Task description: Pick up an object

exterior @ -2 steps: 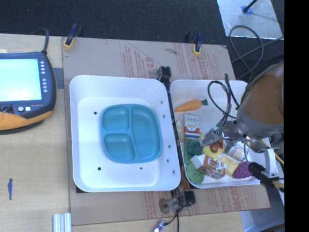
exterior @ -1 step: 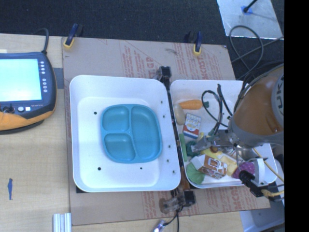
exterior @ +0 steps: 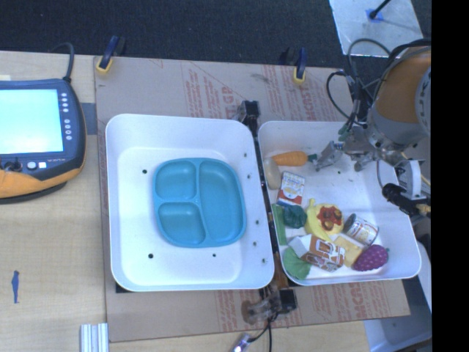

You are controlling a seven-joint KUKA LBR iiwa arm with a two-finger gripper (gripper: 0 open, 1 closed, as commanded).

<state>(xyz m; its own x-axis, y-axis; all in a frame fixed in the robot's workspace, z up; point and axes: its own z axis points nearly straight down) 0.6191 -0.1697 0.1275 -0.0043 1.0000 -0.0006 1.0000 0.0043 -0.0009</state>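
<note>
Over the far part of the right bin point(exterior: 399, 196) hangs the gripper point(exterior: 343, 155), carried by the grey arm point(exterior: 399, 97) with its orange band that comes in from the right edge. Its two fingers point(exterior: 326, 158) are spread wide and slant down toward the bin floor, with nothing between them. Just left of the fingertips, nearly touching, lies a toy carrot point(exterior: 291, 158), orange with a green tip pointing right toward the gripper. The other objects crowd the left and near parts of this bin: a pale rounded piece point(exterior: 272, 172) against the left wall, a small red and white carton point(exterior: 292, 188) nearer than the carrot, and a dark green lump point(exterior: 292, 215) nearer again. To its right sit a yellow toy with a red patch point(exterior: 326, 219), then a small tin can point(exterior: 360, 229) lying on its side, all well apart from the gripper. Along the near wall are a green leaf shape point(exterior: 296, 265), a brown and white packet point(exterior: 325, 253) and a purple bunch of grapes point(exterior: 371, 257). The left bin point(exterior: 132, 196) holds a blue divided plate point(exterior: 198, 201) lying flat in its middle. Both bins rest on a cardboard sheet point(exterior: 198, 86), and a handheld control screen point(exterior: 38, 134) lies at the far left of the bench.
</note>
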